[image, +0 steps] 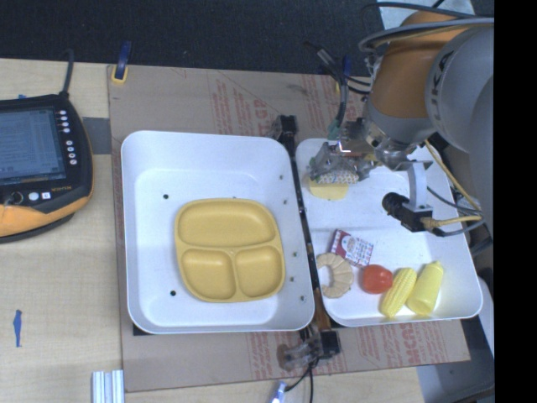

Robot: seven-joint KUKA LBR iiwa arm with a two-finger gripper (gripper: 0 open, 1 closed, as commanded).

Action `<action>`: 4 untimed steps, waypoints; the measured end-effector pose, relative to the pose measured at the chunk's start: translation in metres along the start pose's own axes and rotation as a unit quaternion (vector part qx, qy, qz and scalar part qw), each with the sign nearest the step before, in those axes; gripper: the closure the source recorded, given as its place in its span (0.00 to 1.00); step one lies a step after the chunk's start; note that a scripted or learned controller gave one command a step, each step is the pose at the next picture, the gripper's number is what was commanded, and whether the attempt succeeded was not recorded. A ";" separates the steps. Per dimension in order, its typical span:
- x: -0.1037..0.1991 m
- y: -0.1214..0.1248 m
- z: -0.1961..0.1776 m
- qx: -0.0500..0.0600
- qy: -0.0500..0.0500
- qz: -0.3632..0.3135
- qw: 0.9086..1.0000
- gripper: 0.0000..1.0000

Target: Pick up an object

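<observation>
Camera view, tool low over pale yellow object, right bin

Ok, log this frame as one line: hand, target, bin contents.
hand: low in right bin, over pale yellow item | grasp: unconfirmed | left bin: yellow divided tray

Orange-edged handheld screen pendant on bench, left of bins; blue clamp at cardboard mat's far corner.
</observation>
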State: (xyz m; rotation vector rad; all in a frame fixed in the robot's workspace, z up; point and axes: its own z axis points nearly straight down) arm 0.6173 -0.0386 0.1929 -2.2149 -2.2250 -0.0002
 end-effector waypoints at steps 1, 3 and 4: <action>0.033 -0.016 0.001 0.002 -0.001 -0.001 1.000 1.00; 0.007 -0.089 0.002 0.002 -0.002 0.000 1.000 1.00; 0.062 -0.049 -0.006 0.001 -0.001 -0.001 1.000 1.00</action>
